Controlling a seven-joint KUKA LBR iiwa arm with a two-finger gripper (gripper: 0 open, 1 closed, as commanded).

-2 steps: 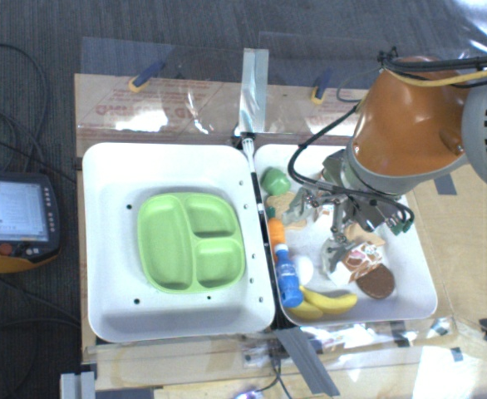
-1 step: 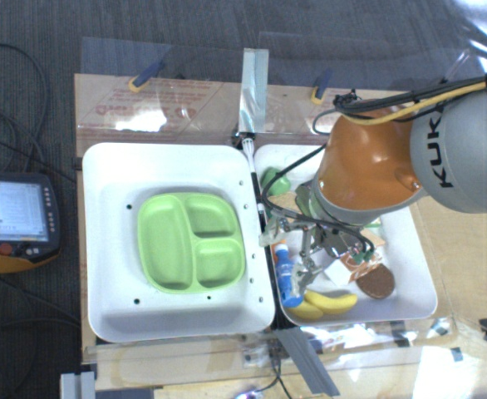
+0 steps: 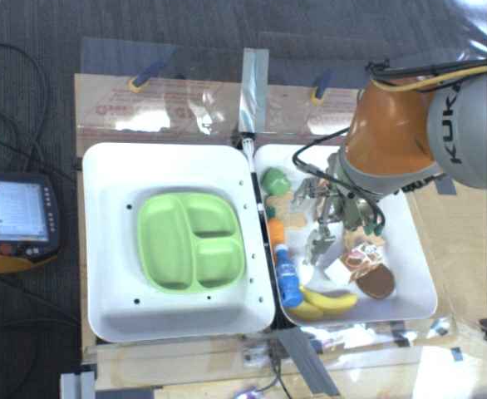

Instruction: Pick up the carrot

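The carrot [image 3: 275,231] is a short orange piece lying against the left wall of the right bin [image 3: 422,260], just above a blue bottle [image 3: 287,278]. My gripper [image 3: 322,225] hangs low over the middle of that bin, a short way to the right of the carrot and apart from it. The grey arm with its orange band [image 3: 389,131] covers the bin's upper right part. Nothing shows as held.
In the right bin lie a green piece [image 3: 274,179], a beige item [image 3: 297,219], a banana [image 3: 324,302], a brown round disc [image 3: 376,283] and a red-and-white packet [image 3: 357,261]. The left bin [image 3: 110,181] holds a green divided tray [image 3: 192,241].
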